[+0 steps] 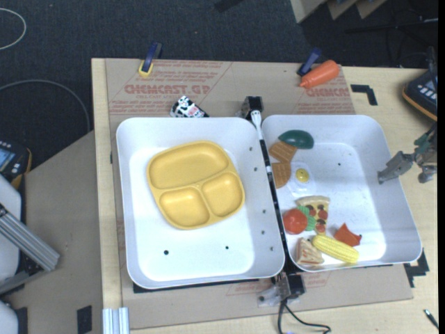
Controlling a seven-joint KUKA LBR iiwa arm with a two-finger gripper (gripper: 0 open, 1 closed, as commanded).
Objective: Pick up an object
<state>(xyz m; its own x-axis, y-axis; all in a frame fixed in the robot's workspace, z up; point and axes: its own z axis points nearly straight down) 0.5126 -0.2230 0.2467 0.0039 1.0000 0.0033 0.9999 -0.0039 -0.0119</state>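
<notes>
The right bin (361, 152) holds several toy foods along its left and front sides: a dark green piece (297, 139), brown slices (281, 162), a fried egg (302, 175), a pizza slice (316, 209), a red tomato (295, 220), a yellow corn cob (335, 248), a red piece (348, 234) and a sandwich wedge (308, 252). My gripper (404, 177) hangs over this bin's right rim, well to the right of the foods. Its fingers (391, 168) are spread open with nothing between them.
The left bin (139, 207) carries a yellow divided plate (195, 184). On the bench behind the bins lie an orange carrot (320, 74), a black-and-white toy (188, 108) and a yellow-blue clip (147, 60). A black divider (265, 165) runs between the bins.
</notes>
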